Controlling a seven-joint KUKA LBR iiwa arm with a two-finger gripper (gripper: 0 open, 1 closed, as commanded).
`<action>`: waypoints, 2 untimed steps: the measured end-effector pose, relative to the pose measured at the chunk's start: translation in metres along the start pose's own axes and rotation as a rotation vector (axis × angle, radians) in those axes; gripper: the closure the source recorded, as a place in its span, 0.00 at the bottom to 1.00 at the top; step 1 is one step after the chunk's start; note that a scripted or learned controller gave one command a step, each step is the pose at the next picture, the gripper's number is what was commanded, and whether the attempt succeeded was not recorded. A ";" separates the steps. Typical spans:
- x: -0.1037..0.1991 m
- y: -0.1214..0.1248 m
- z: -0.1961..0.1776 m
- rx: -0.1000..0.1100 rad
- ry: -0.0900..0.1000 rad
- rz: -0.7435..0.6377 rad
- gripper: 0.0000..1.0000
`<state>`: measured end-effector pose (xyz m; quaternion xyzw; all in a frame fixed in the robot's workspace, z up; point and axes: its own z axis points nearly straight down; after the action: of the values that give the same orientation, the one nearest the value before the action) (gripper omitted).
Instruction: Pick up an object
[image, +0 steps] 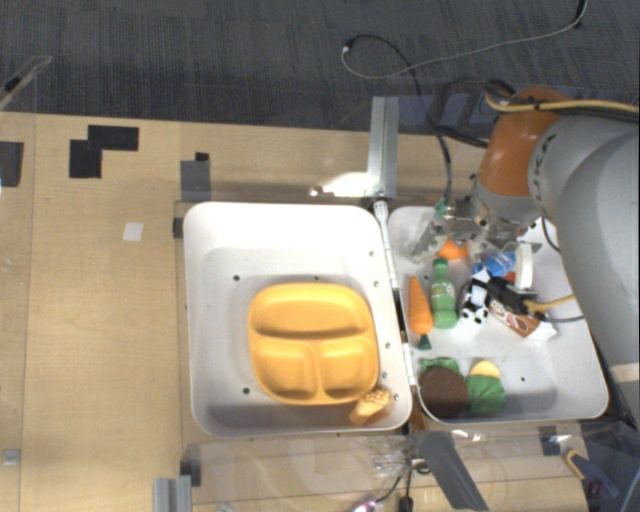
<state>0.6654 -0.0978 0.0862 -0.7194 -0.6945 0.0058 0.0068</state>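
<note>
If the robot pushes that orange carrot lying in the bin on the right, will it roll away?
Probably a little. The carrot looks long, round and tapered, so a sideways push could make it roll in a curve. It lies along the bin's left wall with a green bottle close on its other side, so it likely wouldn't go far. It looks stiff, like a plastic toy.

Wooden bench (90, 350) under me is carrying two white bins side by side. Left bin (215, 300) is sitting mid-bench, right bin (570, 380) touching it toward the bench's right edge. Black tape patches (100, 148) are lying near the far left corner, a small pale square (133, 232) lying just in front of them.
</note>
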 end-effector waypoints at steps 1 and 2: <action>0.001 -0.001 -0.008 0.007 0.002 -0.003 1.00; 0.051 0.001 -0.101 -0.025 -0.001 -0.045 1.00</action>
<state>0.6703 -0.0474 0.1873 -0.7035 -0.7107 -0.0027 -0.0025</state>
